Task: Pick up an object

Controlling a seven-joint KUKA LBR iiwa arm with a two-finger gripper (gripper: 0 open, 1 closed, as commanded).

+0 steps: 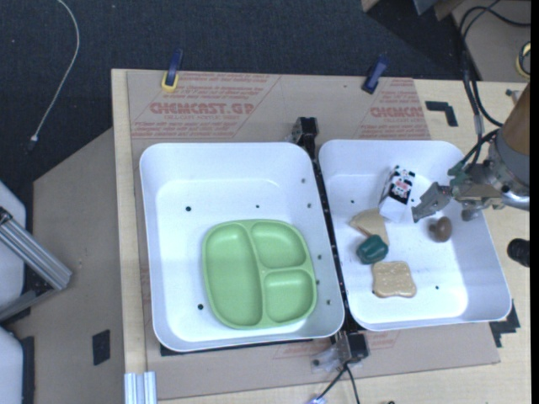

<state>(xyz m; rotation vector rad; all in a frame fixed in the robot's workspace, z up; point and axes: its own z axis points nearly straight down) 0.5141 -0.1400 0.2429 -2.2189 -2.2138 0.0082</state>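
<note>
Hovering with fingers apart, the gripper (pixel 444 204) is above a small brown ball (pixel 440 228), probably light, hard, best pinched across the middle.

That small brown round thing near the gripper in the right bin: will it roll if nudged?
Probably. The brown round object looks rounded and sits loose on the smooth floor of the right bin, so a nudge may send it rolling. It looks small and likely light.
</note>
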